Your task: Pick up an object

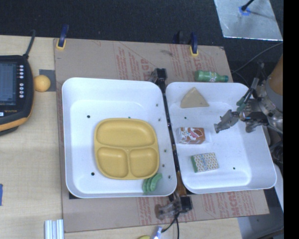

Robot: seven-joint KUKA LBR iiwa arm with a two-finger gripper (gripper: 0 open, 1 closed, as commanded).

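My gripper (pixel 237 124) hangs over the right side of the right bin (pixel 259 180), open, with nothing between its fingers. One finger (pixel 223 125) points left, toward the middle of the bin. A brown and white packet (pixel 191 135) lies to the left of that finger, apart from it. A tan wedge (pixel 193 98) rests at the bin's far left. A green-patterned square packet (pixel 205 162) lies nearer the front. In the left bin (pixel 74 133) sit a yellow divided plate (pixel 126 148) and a small green object (pixel 152 183) at the front right corner.
A green bottle (pixel 211 76) lies on the cardboard just behind the right bin. A control pendant (pixel 7 93) and a yellow ball (pixel 42 82) sit on the bench at the left. Clamps hold the bins together along the middle seam.
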